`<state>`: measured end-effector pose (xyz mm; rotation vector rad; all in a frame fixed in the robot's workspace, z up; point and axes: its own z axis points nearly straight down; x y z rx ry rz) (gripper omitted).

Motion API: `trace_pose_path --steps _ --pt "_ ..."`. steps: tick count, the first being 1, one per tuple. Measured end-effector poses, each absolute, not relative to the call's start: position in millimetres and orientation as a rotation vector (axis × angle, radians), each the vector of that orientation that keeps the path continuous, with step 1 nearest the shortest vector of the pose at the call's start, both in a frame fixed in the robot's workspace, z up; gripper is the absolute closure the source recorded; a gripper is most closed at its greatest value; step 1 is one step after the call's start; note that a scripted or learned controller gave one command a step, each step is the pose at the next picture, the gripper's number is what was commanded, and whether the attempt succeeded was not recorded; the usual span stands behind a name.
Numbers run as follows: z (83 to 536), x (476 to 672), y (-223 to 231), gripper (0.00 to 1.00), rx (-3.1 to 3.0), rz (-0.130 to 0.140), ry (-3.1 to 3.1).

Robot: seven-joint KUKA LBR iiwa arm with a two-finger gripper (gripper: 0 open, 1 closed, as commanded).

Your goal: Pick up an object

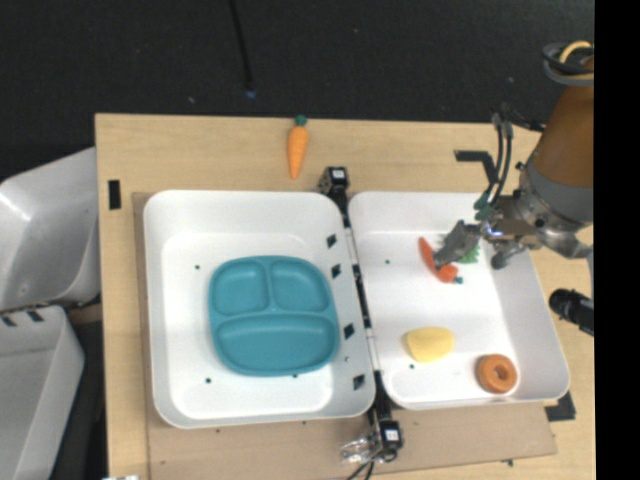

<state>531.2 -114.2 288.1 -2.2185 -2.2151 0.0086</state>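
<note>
At the bottom edge of the frame, a small tangle of clips and wire point(368, 444) sits on the wooden surface point(120, 388) just below the seam between the two bins. Moving up, the right bin point(530, 368) holds an orange ring-shaped toy, a donut point(496, 373), in its lower right corner, and a pale yellow lump point(429, 344) a little to the left of it, the two lying apart. The left bin point(170, 368) carries a teal divided plate point(273, 314) lying flat near its middle, its three compartments facing up.

Higher in the right bin, in its upper half, lies a small red piece with a bit of green point(440, 262), something like a toy pepper or strawberry. The claw point(478, 246) hangs right over it, coming in from the right side of the frame on the grey arm point(560, 203) with its orange band point(568, 133). One dark finger sits against the red piece and the other stands off to the right, so the claw looks spread apart, and I see nothing caught between the fingers.

Beyond the bins, toward the top of the surface, a toy carrot point(297, 147) lies on the wood, well clear of both bins. A small black clamp point(334, 179) sits at the top of the seam between them.
</note>
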Motion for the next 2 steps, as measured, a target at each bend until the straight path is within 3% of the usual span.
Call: trace_pose_path --steps 1,2 --pt "293 532.9 -114 0.0 -2.222 -0.001 -2.223" --pt "230 534.8 -114 0.0 -2.22 0.005 -2.22"
